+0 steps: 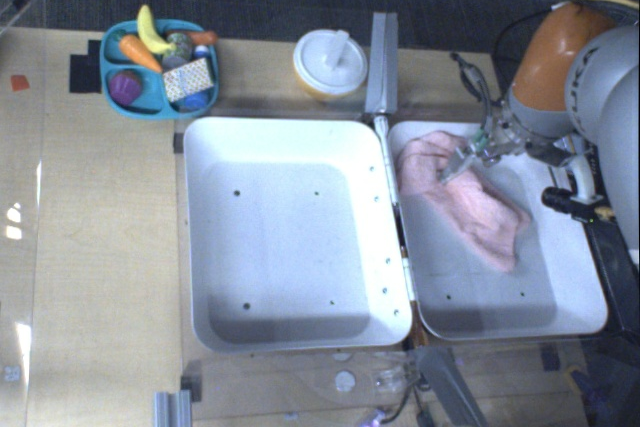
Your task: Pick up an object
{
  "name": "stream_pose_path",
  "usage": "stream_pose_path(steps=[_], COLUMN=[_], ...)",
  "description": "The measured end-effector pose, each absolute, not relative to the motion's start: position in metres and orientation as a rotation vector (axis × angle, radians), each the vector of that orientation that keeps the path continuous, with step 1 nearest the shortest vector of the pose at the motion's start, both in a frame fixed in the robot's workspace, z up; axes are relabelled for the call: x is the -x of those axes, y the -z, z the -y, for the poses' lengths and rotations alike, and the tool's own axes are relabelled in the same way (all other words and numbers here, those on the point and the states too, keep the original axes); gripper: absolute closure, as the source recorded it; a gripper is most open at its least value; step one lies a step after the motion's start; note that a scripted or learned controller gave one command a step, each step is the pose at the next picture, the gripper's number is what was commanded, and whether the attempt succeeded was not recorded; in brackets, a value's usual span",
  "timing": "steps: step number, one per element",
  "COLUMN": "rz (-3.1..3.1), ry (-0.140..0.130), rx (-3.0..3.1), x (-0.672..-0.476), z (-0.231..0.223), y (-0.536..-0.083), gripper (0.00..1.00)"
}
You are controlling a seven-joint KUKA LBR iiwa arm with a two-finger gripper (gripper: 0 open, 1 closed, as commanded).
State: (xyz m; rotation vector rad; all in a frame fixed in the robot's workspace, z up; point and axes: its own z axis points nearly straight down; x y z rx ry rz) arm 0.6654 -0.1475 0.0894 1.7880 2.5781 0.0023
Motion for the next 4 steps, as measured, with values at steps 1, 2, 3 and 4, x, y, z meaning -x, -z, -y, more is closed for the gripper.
stream_pose_path(steps=[1, 2, 3, 4], rz=[-2.579, -2.735, -2.452, -2.344], ry=[-0.01, -0.008, -0.006, -0.003], rx=[-1.774, -1.523, -1.95, -2.089], x=[-0.669, -0.672, -0.671, -0.67], z=[0.145, 0.076, 0.168, 0.083], y=[-0.101, -0.234, -0.231, -0.194], gripper=[1.0, 1.0, 1.0, 1.0])
